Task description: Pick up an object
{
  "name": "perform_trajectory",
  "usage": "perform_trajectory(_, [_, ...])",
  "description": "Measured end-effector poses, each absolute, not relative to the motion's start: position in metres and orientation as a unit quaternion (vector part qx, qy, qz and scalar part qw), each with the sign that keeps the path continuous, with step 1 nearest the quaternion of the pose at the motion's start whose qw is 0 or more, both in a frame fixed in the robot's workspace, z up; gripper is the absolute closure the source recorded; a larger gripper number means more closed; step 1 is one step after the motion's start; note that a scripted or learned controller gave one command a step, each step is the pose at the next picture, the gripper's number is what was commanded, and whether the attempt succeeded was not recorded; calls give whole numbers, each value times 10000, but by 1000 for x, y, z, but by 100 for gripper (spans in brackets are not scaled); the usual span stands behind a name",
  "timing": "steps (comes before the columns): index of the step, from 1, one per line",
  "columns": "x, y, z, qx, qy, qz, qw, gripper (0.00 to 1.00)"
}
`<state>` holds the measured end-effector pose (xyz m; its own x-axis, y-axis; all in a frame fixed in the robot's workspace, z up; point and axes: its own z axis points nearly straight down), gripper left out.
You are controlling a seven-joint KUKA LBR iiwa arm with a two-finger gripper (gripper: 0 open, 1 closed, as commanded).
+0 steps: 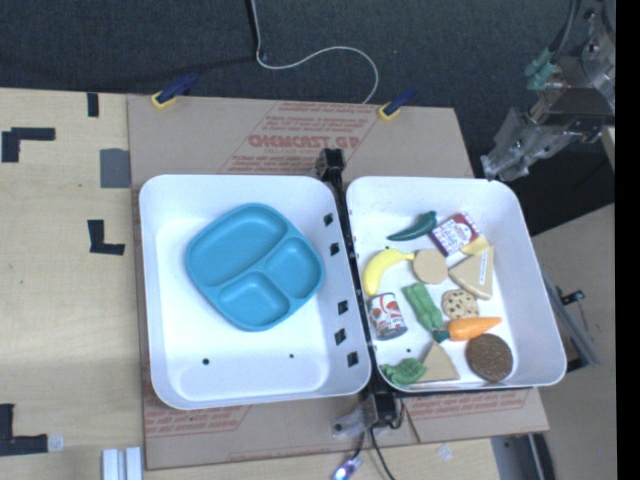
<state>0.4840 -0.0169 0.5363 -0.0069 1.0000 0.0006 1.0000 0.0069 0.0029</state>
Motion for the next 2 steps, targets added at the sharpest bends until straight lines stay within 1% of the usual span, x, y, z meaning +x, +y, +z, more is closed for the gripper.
perform_trajectory(1, [484,40,535,7047,7095,1,-3,100])
perform_trajectory(2, [483,115,534,7037,7105,0,-9,100])
